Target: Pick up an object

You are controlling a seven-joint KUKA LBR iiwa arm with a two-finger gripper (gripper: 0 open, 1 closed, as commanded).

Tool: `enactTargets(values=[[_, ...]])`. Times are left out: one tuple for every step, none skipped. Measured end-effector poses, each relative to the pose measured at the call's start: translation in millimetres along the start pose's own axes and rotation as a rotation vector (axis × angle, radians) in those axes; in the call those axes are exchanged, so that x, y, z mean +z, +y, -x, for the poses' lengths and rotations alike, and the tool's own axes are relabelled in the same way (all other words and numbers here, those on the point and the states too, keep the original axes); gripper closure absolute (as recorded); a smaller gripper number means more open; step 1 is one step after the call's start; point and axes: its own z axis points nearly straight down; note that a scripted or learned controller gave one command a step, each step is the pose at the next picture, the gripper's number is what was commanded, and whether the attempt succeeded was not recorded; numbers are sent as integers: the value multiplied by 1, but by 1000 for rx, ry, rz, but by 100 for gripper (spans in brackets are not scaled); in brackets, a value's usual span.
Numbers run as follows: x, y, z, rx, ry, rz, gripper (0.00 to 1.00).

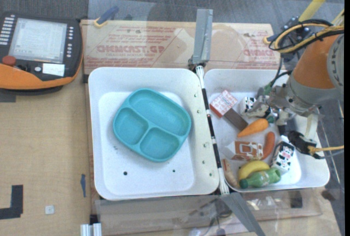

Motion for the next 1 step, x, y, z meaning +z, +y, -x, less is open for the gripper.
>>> enactTargets(values=[[18, 4, -14, -19, -20, -10, 0]])
